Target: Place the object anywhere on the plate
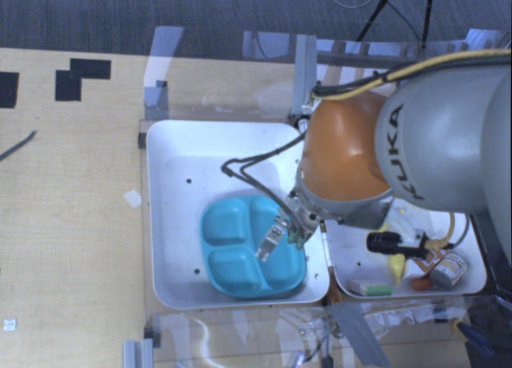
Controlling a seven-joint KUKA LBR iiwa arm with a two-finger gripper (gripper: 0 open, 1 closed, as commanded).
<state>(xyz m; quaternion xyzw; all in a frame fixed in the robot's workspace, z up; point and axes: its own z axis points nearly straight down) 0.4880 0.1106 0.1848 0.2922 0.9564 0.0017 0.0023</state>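
Two shallow white bins are carried side by side on the table [72, 222]. The left bin [172, 214] is occupied by a blue plate [232, 246] that is divided into compartments; the plate is seated toward the near right part of that bin, close to the near wall.

The arm [448, 142] is extended in from the right, and its orange band [344, 150] is positioned over the boundary between the two bins. The gripper [280, 238] is located low over the right side of the plate, above the rightmost compartment. Whether it is released, clenched or grasping an item cannot be told, and contact with the plate cannot be confirmed.

The loose objects are contained in the right bin [342, 266], which is partly covered by the arm. A flat green item [376, 287] is found at the near wall, a small red item [420, 282] lies to its right, and a silver can [448, 269] lies on its side just beside the red item.
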